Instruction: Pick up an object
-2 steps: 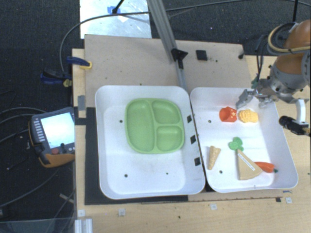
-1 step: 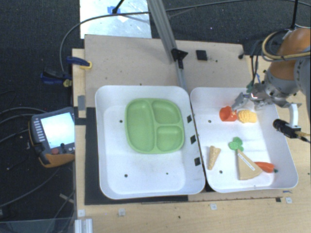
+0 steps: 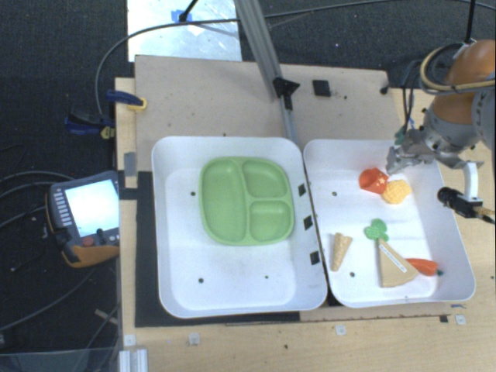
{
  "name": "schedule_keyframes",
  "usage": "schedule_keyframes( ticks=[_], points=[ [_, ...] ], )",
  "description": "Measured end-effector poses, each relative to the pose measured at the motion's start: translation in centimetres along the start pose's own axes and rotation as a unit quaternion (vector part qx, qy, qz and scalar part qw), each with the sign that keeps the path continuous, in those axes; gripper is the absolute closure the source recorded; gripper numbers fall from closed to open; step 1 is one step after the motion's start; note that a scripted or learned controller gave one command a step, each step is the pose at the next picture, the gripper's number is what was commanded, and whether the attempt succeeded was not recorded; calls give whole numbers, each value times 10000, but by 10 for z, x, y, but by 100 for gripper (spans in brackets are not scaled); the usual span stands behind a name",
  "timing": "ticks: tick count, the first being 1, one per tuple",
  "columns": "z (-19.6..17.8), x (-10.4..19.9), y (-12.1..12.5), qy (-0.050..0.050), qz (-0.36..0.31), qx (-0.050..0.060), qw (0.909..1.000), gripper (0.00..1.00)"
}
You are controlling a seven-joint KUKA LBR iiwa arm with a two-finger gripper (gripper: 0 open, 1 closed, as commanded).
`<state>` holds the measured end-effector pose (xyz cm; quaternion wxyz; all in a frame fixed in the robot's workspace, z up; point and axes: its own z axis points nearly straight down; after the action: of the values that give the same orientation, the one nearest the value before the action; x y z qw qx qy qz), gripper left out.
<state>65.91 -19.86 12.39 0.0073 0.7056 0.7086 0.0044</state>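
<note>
The right bin [image 3: 446, 239] holds several toy foods: a red piece [image 3: 373, 180], a yellow-orange round piece [image 3: 396, 192], a green piece [image 3: 377, 229], a tan cone [image 3: 340, 250], a tan wedge [image 3: 394, 267] and an orange carrot-like piece [image 3: 423, 266]. My gripper [image 3: 397, 161] hangs at the bin's far side, just right of and above the red piece and close to the yellow one. Nothing shows between its fingers.
A green divided plate [image 3: 246, 200] lies in the left bin [image 3: 174, 285]. A metal pole [image 3: 260, 37] slants across the back of the bench. A handheld pendant [image 3: 85, 215] and cables lie on the floor at the left.
</note>
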Motion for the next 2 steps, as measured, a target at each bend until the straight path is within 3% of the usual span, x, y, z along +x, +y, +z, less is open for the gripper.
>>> schedule_keyframes(
  ticks=[2],
  points=[
    [-114, 0, -2, 17, -3, 65, 10000, 100]
  ],
)
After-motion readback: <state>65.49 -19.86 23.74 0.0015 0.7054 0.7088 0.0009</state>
